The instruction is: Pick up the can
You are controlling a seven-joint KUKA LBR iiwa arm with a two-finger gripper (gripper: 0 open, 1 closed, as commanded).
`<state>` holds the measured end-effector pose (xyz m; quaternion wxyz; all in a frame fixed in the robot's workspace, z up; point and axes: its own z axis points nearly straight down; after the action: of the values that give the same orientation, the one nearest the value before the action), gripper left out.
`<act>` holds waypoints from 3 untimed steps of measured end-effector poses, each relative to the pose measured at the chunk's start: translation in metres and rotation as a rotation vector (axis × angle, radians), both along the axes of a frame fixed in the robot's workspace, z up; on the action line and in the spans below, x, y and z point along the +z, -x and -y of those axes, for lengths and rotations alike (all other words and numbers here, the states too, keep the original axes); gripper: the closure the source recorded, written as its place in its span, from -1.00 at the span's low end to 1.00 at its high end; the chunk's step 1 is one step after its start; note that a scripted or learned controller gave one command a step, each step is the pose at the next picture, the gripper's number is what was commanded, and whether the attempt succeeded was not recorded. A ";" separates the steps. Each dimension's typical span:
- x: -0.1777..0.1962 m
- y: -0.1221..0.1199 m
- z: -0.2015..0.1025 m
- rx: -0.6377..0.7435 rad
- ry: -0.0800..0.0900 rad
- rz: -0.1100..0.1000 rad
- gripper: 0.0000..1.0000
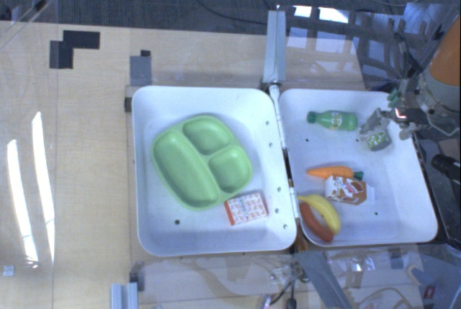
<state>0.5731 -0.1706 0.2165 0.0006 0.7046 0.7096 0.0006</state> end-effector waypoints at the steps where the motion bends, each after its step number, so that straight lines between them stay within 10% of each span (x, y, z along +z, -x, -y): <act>1: -0.044 -0.026 0.034 -0.060 0.000 0.001 -1.00; 2: -0.130 -0.070 0.016 -0.009 0.002 0.005 -1.00; 3: -0.117 -0.073 0.015 -0.002 0.004 0.010 1.00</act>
<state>0.6465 -0.1854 0.0991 0.0054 0.7054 0.7088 0.0028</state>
